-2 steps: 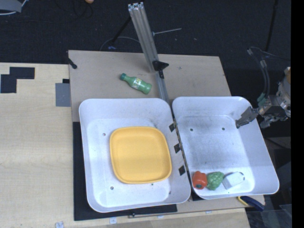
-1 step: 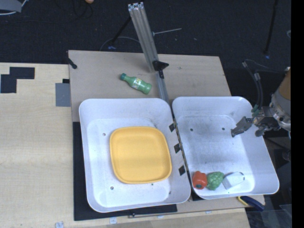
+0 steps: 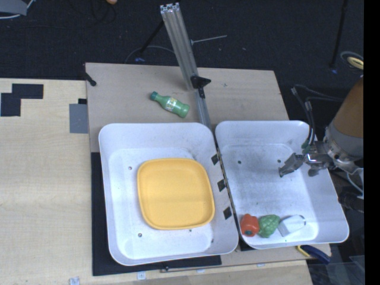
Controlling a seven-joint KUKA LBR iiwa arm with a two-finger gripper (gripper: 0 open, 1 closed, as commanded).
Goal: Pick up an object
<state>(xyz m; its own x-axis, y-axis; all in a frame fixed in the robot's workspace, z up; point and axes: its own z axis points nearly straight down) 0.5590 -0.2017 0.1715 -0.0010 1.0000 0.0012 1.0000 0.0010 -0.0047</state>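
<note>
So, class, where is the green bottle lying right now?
The green bottle lies on its side on the bench, behind the left bin, outside both bins.

No text, brand, number or sign can be read. The small green bottle lying on the bench behind the bins has a pale band around its middle that may be a label, but it is too small and blurred to make out any letters.
</note>
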